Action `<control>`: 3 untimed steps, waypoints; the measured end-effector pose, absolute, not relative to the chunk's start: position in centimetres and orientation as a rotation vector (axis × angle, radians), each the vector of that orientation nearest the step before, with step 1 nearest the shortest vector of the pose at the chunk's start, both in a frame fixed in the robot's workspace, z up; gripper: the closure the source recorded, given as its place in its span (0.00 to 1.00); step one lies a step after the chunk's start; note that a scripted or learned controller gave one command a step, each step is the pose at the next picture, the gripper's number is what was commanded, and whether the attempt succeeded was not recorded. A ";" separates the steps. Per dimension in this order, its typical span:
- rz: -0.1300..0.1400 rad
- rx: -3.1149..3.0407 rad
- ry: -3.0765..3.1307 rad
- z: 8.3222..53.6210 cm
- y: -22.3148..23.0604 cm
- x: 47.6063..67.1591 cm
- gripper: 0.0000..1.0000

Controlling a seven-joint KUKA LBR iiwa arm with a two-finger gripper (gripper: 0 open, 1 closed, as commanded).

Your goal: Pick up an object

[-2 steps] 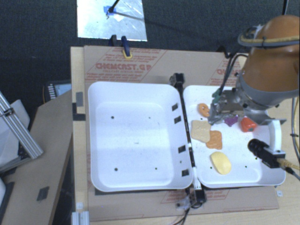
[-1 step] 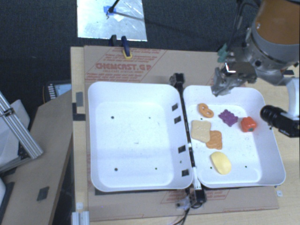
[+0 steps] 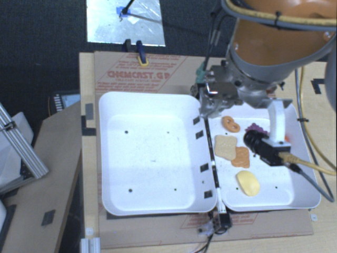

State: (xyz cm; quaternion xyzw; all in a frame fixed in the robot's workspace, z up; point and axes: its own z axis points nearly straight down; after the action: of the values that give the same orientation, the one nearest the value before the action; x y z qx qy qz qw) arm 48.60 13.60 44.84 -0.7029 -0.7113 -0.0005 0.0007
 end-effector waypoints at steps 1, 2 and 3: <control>0.005 -2.207 -2.230 38.9 21.0 48.9 1.00; 0.016 -2.212 -2.224 27.3 23.5 50.1 1.00; 0.027 -2.215 -2.217 12.0 23.3 48.2 1.00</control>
State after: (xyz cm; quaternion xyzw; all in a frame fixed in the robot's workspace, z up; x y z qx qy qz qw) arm 48.18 23.26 11.96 -0.7068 -0.7074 0.0086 0.0036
